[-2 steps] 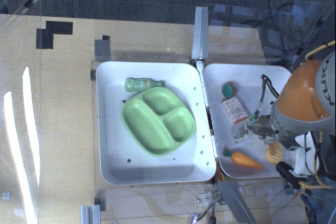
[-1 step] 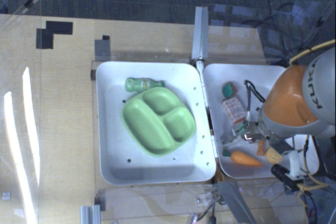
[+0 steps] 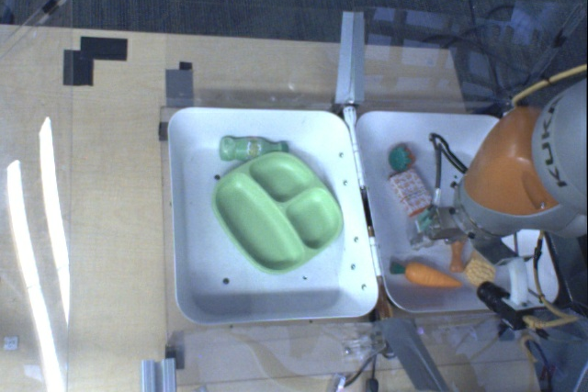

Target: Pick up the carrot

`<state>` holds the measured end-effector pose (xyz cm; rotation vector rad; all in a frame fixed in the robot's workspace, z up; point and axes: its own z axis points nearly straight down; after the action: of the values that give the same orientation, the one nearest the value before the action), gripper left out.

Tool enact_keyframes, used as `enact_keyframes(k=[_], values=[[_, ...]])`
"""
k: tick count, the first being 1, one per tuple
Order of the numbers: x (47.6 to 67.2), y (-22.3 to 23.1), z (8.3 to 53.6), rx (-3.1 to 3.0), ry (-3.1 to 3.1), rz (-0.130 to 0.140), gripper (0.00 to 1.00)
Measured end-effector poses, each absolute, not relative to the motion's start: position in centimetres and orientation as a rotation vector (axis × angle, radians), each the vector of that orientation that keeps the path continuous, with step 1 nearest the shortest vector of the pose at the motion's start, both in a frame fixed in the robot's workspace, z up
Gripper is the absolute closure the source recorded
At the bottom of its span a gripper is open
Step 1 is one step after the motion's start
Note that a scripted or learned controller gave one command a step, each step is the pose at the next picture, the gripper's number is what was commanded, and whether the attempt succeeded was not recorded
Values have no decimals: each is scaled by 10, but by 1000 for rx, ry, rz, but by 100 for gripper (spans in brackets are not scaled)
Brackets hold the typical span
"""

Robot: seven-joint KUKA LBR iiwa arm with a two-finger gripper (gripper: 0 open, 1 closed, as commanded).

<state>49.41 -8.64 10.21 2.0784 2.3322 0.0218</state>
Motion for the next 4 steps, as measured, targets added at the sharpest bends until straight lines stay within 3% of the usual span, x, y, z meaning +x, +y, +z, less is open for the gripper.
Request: enact_keyframes(k=[1, 2, 3, 4], values=[[488, -27, 185, 2377, 2049, 7, 100], [488, -77, 185, 2589, 1775, 4, 100], [488, 10, 185, 2658, 1671, 6, 100], [488, -2, 185, 2746, 1522, 6, 100]])
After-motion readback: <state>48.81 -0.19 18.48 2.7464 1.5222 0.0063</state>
